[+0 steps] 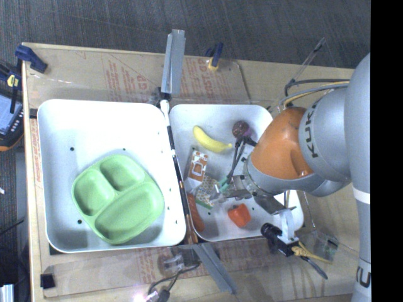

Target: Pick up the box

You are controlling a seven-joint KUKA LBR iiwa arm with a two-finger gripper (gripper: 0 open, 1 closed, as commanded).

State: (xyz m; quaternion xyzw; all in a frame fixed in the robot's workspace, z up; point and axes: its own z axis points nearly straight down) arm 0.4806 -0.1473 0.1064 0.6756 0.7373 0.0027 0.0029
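Observation:
A small orange and white box [199,164] lies in the left part of the right bin [264,113], just below a yellow banana [211,141]. A second, green and white printed carton [204,197] lies a little nearer the front. My gripper [225,190] hangs low in the middle of this bin, right beside that green and white carton and slightly below and to the right of the orange box. The arm's orange band [283,150] hides the bin floor behind the gripper.
The right bin also holds a dark round fruit [240,129], an orange-red piece [238,215] and a reddish-brown item [194,214] by the left wall. A green divided plate [118,197] lies in the left bin [56,124]. Clamps and cables sit along the bench edges.

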